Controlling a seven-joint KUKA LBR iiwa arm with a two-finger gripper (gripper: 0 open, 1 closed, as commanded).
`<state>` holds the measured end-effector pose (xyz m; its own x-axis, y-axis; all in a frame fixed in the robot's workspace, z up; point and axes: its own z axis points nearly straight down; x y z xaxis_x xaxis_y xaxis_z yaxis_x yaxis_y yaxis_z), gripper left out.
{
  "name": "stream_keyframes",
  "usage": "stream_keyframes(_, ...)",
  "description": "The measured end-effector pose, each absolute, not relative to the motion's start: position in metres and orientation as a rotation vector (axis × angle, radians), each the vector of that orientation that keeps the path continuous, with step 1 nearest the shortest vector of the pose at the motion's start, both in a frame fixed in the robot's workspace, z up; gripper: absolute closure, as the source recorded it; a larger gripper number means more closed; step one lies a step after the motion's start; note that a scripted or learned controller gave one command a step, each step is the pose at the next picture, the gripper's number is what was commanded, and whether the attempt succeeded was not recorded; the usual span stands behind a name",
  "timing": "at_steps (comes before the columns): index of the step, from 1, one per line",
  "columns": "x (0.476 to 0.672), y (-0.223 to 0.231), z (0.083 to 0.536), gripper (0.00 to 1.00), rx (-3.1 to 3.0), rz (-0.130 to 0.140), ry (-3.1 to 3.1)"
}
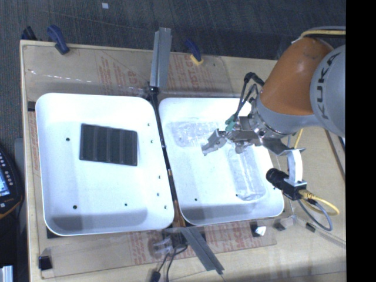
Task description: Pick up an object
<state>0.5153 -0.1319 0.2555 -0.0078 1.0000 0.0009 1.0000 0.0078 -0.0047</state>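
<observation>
The gripper is seen over the right bin, with one grey finger reaching toward nine o'clock; whether the fingers are apart or together cannot be told, since the wrist body covers most of them. Nothing can be seen held between them.

Just beyond the finger, toward ten o'clock, a crumpled clear plastic wrapper is lying on the bin floor, and its near edge appears to be touching or almost touching the finger. Toward five o'clock from the gripper, a clear plastic bottle is lying on its side along the bin's right wall. Either could be taken as the object to be picked.

Further out, toward nine o'clock, the left bin is occupied by a dark ribbed rectangular pad, well apart from the arm.

Failure is judged likely from the material. The wrapper is thin and limp, so it could be pushed aside or slipped out of a closing grasp. The bottle is smooth and round, and it could be rolled against the wall if it is approached off-centre. Both are transparent, and their edges are poorly defined against the white floor.
</observation>
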Motion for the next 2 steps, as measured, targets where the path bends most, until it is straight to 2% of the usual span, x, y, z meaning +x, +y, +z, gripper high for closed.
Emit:
stream_keyframes(1,0.5044,-0.2112,0.2923,0.00,-2.462,0.004,-1.953)
stream_keyframes(2,0.4956,-0.2040,0.3001,0.00,-2.194,0.002,-2.247)
